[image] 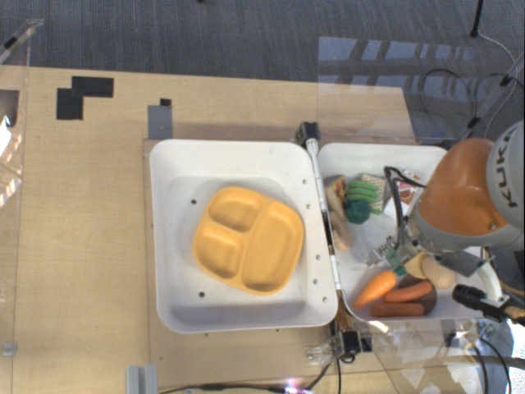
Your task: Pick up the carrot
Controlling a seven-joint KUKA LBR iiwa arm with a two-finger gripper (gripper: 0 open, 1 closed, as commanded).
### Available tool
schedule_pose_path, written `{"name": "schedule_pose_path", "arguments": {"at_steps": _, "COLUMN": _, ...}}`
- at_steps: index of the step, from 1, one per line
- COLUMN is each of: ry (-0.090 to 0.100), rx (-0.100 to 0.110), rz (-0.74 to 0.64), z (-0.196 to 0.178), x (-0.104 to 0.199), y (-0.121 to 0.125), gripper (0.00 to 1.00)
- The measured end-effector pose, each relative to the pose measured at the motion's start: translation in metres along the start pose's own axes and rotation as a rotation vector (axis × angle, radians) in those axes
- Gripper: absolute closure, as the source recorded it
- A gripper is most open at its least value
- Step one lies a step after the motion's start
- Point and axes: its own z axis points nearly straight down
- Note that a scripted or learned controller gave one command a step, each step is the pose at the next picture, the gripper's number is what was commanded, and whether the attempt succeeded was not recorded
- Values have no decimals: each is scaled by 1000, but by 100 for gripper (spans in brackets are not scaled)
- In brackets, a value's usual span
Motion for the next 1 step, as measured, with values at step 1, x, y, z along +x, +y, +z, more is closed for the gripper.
{"name": "schedule_pose_path", "arguments": {"at_steps": 1, "ry": 1, "rx": 1, "rz": 0, "z": 0, "x": 0, "y": 0, "gripper": 0}}
